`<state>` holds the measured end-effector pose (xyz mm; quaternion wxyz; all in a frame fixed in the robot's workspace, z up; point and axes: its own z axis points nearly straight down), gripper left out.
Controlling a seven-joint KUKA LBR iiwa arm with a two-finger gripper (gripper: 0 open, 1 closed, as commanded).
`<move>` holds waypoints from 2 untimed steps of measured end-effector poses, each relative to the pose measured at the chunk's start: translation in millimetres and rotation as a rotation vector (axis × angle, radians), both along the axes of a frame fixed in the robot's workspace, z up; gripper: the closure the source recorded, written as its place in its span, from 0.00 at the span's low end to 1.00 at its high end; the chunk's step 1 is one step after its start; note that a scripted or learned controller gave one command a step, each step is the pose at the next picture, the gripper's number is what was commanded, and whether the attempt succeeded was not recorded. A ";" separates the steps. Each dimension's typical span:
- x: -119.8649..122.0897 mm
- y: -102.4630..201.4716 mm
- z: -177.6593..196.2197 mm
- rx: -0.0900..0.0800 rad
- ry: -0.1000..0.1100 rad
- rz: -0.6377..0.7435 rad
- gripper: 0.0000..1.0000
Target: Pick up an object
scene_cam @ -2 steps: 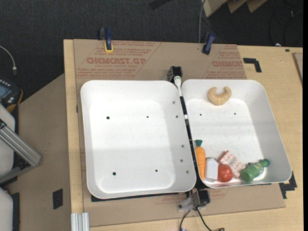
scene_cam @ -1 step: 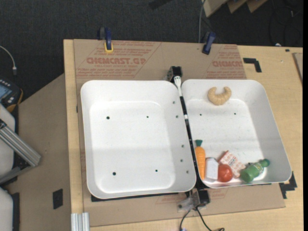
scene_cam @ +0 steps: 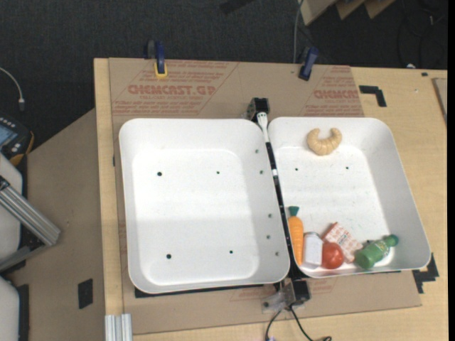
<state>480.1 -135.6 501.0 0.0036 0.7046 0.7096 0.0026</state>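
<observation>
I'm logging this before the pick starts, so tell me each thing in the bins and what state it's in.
croissant: lying alone at the right bin's far end
carrot: lying along the right bin's left wall
red tomato: resting among the near-end cluster
green bottle: on its side, near corner
left bin: holds no objects

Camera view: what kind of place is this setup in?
Likely a robotics lab test bench, not a kitchen: two white bins on a clamped board, toy food like a croissant and carrot, loose cables, dark carpet.
</observation>
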 end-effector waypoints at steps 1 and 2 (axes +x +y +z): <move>-0.2 118.7 36.7 0.003 0.000 0.007 1.00; -1.4 253.3 33.7 0.004 0.006 0.009 1.00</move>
